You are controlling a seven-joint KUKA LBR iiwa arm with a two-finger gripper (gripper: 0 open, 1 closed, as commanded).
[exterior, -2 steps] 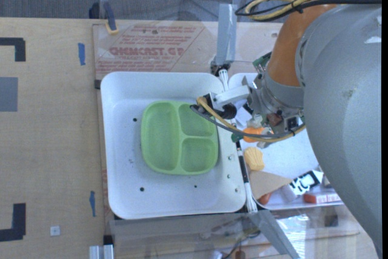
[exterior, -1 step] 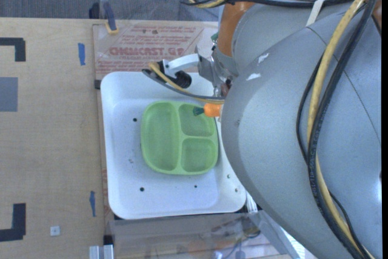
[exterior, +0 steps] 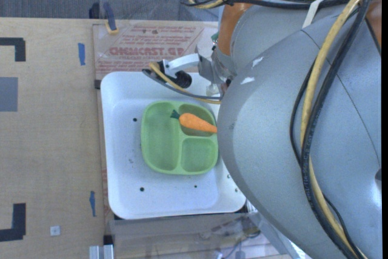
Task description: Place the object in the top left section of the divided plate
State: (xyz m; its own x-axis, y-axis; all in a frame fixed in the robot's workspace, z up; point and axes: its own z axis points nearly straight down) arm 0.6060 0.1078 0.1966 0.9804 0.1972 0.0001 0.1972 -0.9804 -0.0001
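A green divided plate (exterior: 162, 141) lies in the white bin (exterior: 121, 148). It has one large section on the left and two smaller ones on the right. An orange toy carrot (exterior: 197, 123) with a green stem lies in the upper right section, its stem end pointing left toward the divider. My gripper (exterior: 213, 87) hangs just beyond the plate's far right rim, above and slightly right of the carrot. Nothing shows between the gripper and the carrot.
The bulky grey arm (exterior: 303, 130) covers the right side of the view and the bin's right part. A cardboard sheet (exterior: 148, 48) lies behind the bin, and a wooden board (exterior: 48, 130) lies to the left.
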